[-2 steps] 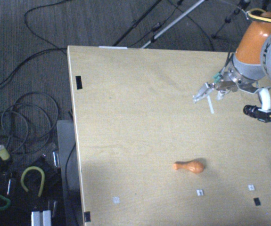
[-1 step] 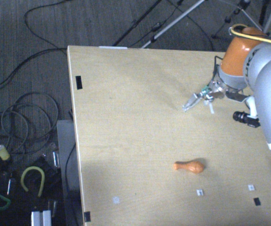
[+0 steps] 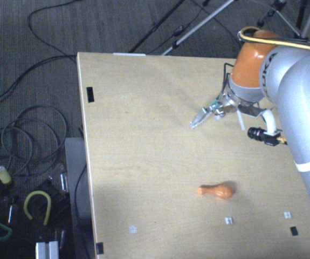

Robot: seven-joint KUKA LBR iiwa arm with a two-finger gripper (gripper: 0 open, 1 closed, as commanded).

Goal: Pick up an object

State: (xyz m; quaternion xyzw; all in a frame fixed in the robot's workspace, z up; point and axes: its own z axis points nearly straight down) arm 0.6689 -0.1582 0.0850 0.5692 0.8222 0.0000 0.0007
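Note:
A small orange gourd-shaped object (image 3: 217, 190) lies on its side on the tan bench top (image 3: 144, 144), toward the front right, with its narrow end pointing left. My gripper (image 3: 198, 120) hangs over the bench well behind the object, pointing down and to the left from the orange wrist band (image 3: 250, 63). It is clearly apart from the orange object and nothing shows in it.
Small white tags (image 3: 228, 220) and black marks (image 3: 90, 94) dot the bench surface. The bench's left edge drops to a floor littered with cables (image 3: 25, 139) and tools. Stand legs (image 3: 208, 15) cross the floor behind the bench. The grey arm (image 3: 300, 107) fills the right side.

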